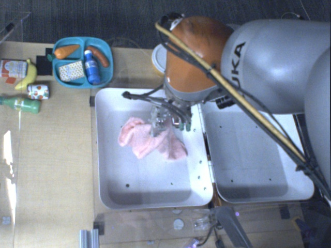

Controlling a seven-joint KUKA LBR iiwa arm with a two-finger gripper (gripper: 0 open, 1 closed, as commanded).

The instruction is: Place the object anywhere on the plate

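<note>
Object: crumpled pink cloth [150, 138], mid left white bin [111, 190].
Gripper: two-finger gripper [166, 122] at the cloth's right top edge; opening and hold unclear, cannot tell.
Technique: pinch a thick fold, lift straight up.

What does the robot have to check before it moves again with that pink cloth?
1. Crumpled pink cloth lies inside the left shallow white bin: ok.
2. Two-finger gripper sits right above the cloth's upper right part: ok.
3. Cloth really pinched between the fingers: cannot tell, the wrist and cables cover that spot.
4. A plate to put the cloth on: cannot tell. A pale round rim peeks out behind the orange wrist band, mostly hidden.
5. Right shallow white bin holds nothing that blocks the way: ok.
6. Blue divided tray of toy food stands outside the bins, away from the arm: ok.
</note>
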